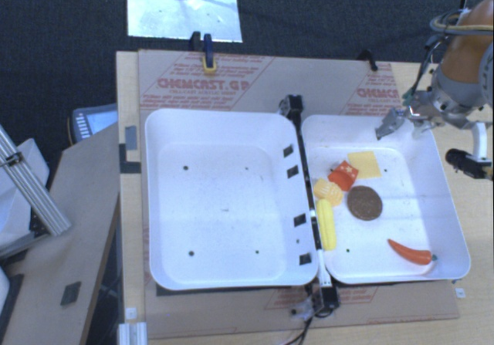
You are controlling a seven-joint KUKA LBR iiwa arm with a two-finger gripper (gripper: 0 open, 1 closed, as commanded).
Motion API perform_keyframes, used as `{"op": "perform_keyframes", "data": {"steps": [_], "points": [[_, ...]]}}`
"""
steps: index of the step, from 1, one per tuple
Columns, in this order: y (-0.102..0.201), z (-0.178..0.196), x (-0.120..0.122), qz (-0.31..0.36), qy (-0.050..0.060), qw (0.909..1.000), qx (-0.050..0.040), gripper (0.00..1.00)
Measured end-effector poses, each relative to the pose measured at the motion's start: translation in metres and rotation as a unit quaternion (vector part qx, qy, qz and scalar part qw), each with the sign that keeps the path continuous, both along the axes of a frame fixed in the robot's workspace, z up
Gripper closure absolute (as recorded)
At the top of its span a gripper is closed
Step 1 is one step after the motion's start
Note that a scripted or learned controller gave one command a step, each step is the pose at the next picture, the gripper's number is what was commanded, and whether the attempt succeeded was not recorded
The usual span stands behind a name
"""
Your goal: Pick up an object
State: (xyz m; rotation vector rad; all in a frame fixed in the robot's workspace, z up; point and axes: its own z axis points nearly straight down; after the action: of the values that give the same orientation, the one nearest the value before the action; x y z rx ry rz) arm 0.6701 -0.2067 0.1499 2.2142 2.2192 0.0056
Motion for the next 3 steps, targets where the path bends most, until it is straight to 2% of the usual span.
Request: {"op": "perform_keyframes", "data": {"steps": [1,2,3], "points": [[0.000,0.008,0.001,0.002,0.000,1.0000,-0.0005,1.00],[0.013,0.154,0.001,0.002,-0.005,1.0000,-0.0013,1.00],[0.040,0.276,0.000,0.003,-0.005,1.0000,-0.0007,1.00]]}}
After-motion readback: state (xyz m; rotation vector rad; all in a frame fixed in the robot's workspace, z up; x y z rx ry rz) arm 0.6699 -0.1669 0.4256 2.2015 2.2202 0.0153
